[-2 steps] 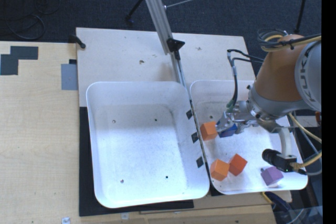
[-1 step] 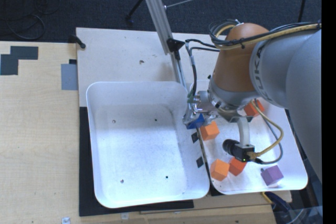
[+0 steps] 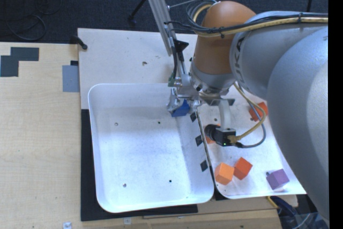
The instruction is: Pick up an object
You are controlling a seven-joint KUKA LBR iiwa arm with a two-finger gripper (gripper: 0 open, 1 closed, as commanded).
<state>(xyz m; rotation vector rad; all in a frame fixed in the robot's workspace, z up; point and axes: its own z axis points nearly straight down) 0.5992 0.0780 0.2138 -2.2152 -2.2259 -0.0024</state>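
My gripper (image 3: 179,100) hangs over the right rim of the left bin (image 3: 107,179), under the orange wrist band. A small blue block (image 3: 181,109) sits between its fingertips, and the gripper is shut on it. The block appears lifted just above the divide between the two bins. The arm's big grey body covers much of the right bin (image 3: 252,190).
In the right bin's near corner lie an orange cube (image 3: 224,173), a red-orange cube (image 3: 243,167) and a purple block (image 3: 277,179). Another orange piece (image 3: 259,110) peeks out behind the arm's cable. A slanted metal bar (image 3: 156,2) rises behind the bins.
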